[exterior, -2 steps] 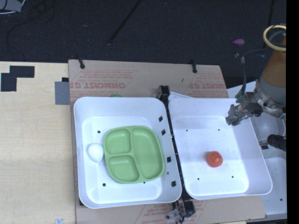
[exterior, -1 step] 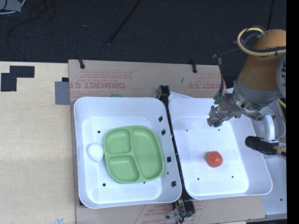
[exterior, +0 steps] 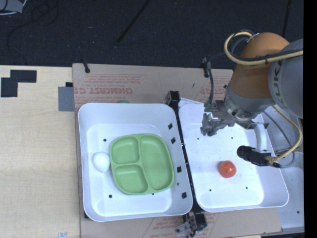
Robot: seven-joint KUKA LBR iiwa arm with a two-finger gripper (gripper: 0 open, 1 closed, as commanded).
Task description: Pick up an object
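Grey and orange, the arm fills the upper right of the frame. Below it sit 2 white bins: the left bin holds a green 3-part plate and a white egg; the right bin holds a small red ball, lower centre. The gripper hangs above and left of the ball; whether its fingers are open I cannot tell. It should centre over the ball before descending, since the ball will probably roll.
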